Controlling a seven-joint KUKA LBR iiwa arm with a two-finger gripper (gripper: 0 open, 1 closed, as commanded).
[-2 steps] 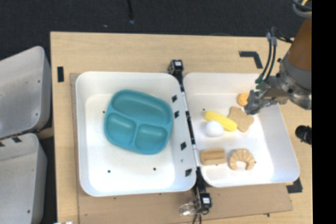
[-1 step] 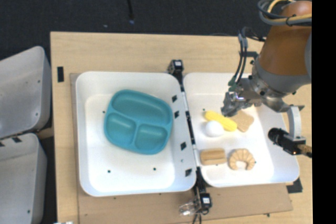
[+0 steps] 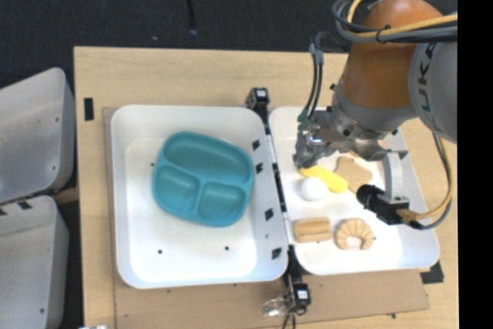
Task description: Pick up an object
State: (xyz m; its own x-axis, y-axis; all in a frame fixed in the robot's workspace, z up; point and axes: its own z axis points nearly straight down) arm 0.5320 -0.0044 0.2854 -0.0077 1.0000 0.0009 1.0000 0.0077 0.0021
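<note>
In the right bin lie a yellow banana, a white egg, a tan bread slice, a tan log-shaped roll and a croissant. My gripper hangs low over the bin's back left part, just above the banana's left end and the egg. The grey and orange arm hides the bin's far side. I see nothing held in the gripper.
A teal divided plate lies in the left bin. A black cable fitting from the arm hangs over the right bin beside the bread slice. The ridge between the bins runs just left of the gripper.
</note>
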